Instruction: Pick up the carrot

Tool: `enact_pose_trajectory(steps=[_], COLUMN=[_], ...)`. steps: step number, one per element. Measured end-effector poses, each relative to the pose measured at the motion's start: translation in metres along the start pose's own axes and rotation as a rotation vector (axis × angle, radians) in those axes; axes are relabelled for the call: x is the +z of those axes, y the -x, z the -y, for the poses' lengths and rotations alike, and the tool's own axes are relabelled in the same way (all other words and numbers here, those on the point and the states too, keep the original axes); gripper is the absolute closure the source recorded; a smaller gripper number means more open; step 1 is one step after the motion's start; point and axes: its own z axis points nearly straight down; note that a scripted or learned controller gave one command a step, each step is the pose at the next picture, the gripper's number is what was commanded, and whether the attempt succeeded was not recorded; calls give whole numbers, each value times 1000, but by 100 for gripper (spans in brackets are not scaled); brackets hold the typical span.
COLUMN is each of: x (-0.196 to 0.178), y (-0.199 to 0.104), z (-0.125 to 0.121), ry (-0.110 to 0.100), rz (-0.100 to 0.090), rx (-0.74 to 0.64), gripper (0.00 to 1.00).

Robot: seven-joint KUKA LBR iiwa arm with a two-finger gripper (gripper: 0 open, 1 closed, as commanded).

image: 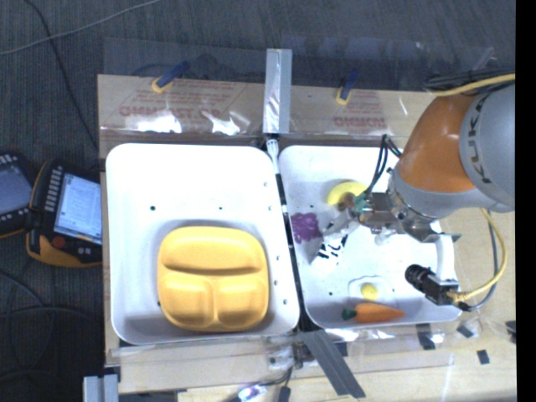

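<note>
Two shallow white bins sit side by side on the bench in the camera view, and nothing of the pick looks done yet. The carrot (pixel 378 312) lies flat on the floor of the right bin (pixel 311 304), near its front wall, green top pointing left. Just behind it rests a fried egg toy (pixel 368 290). Farther back in the same bin are a purple piece (pixel 305 225), a yellow round piece (pixel 342 194) and a small black-and-white item (pixel 332 247). The left bin (pixel 134 174) holds a yellow divided tray (pixel 214 276).

The arm reaches in from the right, its orange band over the right bin's rear corner. The gripper (pixel 365 212) hangs over the middle of that bin, close to the yellow round piece and well apart from the carrot. Whether it is clenched or released I cannot tell; the wrist hardware hides that. No object shows in its grasp.

By my judgement, the whole task remains: travel toward the front wall, descent over the carrot, grip, lift.
</note>
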Motion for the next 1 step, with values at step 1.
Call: enact_pose_trajectory(steps=[1], x=[61], y=[35], z=[22], ry=[20], rz=[-2], rx=[-114], gripper=[0])
